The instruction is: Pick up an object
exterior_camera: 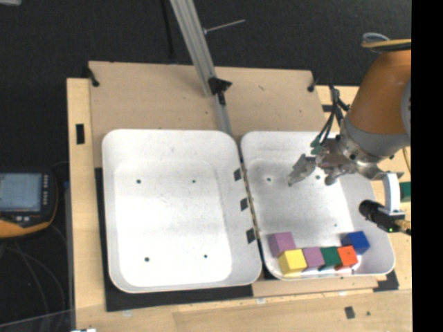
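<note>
Hovering over the upper part of the right bin [360, 268], the gripper [315, 173] hangs with its fingers spread and nothing between them. The blocks sit well apart from it, packed along the bin's near edge: a purple block [281, 242], a yellow block [293, 261], a second purple block [313, 256], a green block [330, 256], an orange block [347, 256] and a blue block [357, 241]. The left bin [118, 206] lies beside it on the surface [159, 88]. By my reading the task has barely begun: no block is lifted or touched. What remains is to travel toward the cluster, descend over one block, close and lift.
</note>
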You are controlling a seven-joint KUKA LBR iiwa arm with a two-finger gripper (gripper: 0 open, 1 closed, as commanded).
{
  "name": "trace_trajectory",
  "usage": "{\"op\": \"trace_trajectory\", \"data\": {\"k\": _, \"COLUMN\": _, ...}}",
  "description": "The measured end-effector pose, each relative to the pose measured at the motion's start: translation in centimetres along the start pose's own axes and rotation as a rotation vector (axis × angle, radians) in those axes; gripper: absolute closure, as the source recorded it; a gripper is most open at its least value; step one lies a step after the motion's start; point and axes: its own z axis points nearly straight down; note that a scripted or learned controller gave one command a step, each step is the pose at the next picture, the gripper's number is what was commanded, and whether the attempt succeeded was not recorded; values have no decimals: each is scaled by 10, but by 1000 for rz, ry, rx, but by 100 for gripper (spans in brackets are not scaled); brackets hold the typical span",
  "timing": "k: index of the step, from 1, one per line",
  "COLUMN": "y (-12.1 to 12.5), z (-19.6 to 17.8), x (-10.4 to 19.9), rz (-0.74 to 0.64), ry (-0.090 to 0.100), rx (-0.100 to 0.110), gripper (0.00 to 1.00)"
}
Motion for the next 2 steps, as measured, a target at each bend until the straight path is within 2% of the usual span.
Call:
{"op": "trace_trajectory", "data": {"k": 1, "y": 3, "z": 136, "x": 12, "rz": -4, "ry": 1, "rx": 9, "gripper": 0}}
{"op": "trace_trajectory", "data": {"k": 2, "y": 6, "z": 120, "x": 11, "rz": 3, "ry": 1, "rx": -1, "gripper": 100}}
